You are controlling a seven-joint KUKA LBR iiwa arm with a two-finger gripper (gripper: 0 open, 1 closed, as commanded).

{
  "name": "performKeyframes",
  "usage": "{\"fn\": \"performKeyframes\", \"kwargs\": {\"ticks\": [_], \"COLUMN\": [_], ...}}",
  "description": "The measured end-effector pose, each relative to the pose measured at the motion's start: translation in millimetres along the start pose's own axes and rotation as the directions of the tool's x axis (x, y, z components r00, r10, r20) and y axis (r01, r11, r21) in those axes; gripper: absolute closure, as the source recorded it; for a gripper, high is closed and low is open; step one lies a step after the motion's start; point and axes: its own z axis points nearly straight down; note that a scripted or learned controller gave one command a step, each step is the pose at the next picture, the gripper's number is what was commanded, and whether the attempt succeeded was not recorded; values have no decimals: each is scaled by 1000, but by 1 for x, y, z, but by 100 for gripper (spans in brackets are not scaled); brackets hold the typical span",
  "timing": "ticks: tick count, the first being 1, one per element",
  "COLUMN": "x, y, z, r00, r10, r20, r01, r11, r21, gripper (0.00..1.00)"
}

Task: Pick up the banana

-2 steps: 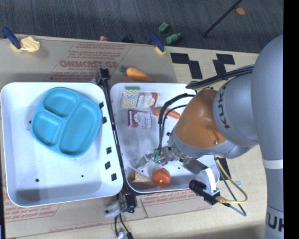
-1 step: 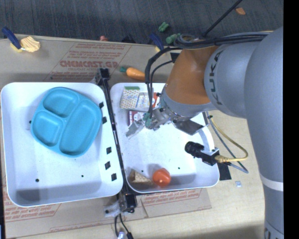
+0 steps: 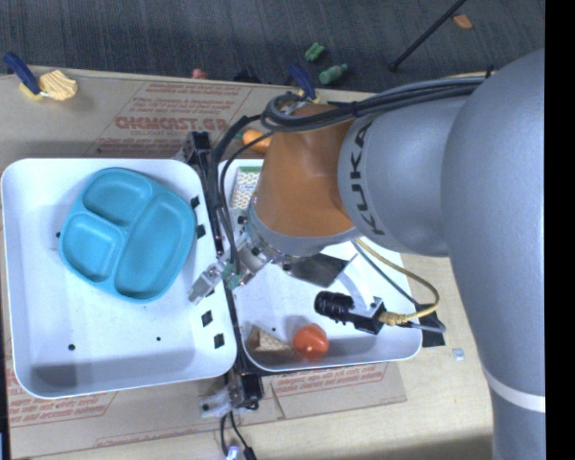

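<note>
My gripper (image 3: 214, 280) hangs low over the divide between the two bins, at the left edge of the right bin (image 3: 402, 349). The grey arm and its orange band (image 3: 302, 185) cover most of that bin's floor. In the bin's near strip lie a small red round fruit (image 3: 310, 341) and a brown piece (image 3: 266, 341). A bit of orange-coloured object (image 3: 255, 140) peeks out behind the arm at the bin's far edge.
The left bin (image 3: 38, 353) holds a blue divided plate (image 3: 125, 233) in its far half. A green-patterned item (image 3: 244, 190) lies beside the arm in the right bin. A black connector with a yellow cable (image 3: 347, 309) hangs off the wrist.
</note>
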Motion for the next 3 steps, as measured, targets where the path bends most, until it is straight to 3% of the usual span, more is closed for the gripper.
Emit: {"fn": "performKeyframes", "kwargs": {"ticks": [1, 2, 3], "x": [-34, 19, -22], "y": [-43, -8, 29], "z": [-140, -54, -102], "r00": [998, 917, 922], "r10": [-67, 398, 387], "r20": [6, 0, 2], "r01": [67, -398, -387], "r11": [998, 917, 922], "r21": [-5, 0, -4], "gripper": [0, 0, 0]}}
